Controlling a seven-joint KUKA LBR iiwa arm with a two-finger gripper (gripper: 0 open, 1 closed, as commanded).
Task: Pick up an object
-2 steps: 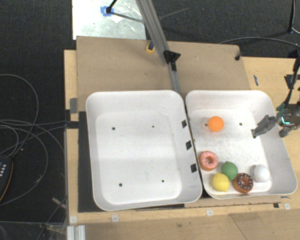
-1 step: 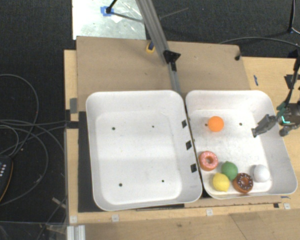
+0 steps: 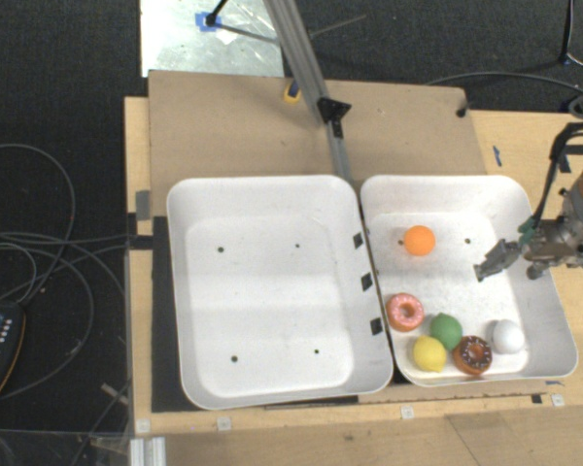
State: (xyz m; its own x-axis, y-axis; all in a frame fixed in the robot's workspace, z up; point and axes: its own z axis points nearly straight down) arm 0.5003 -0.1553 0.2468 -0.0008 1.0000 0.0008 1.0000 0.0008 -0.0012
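Where round toys cluster, smooth.

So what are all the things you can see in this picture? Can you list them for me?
orange ball: one, orange, upper middle of the right bin
pink donut: one, pink, right bin by the left wall
green ball: one, green, beside the donut
lemon: one, yellow, front of the right bin
chocolate donut: one, brown, front of the right bin
white ball: one, white, front right corner
bins: two, white, side by side
hand: one, grey, above the right bin
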